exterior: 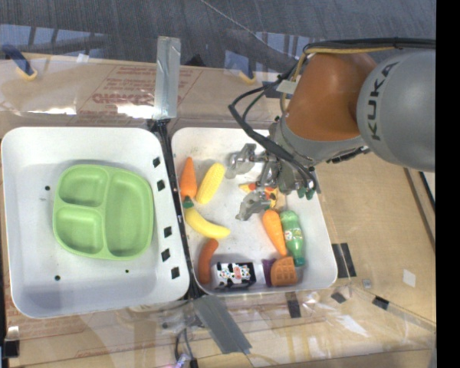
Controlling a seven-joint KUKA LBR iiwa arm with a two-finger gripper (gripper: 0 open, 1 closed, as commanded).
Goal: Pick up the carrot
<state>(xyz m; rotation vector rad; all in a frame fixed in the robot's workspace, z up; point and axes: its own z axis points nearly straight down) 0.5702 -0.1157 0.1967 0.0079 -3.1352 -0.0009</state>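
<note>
Carrot [274,231] lies in the right bin [322,228], just beside a green bottle [293,236], its top under the gripper [251,181]. Fingers spread apart, grasping nothing. Second carrot [188,179], corn cob [210,183] and banana [205,225] lie left. Green divided plate [104,211] sits in left bin [15,205].

Two bins, one tray, nine toys in the right bin
Left bin [15,205]: one green tray [103,211]. Right bin [322,244]: two carrots [188,179] [274,231], a corn cob [209,183], banana [205,225], sausage [207,257], green bottle [293,236], cow-patterned carton [234,274], an orange and purple piece [282,271].
</note>
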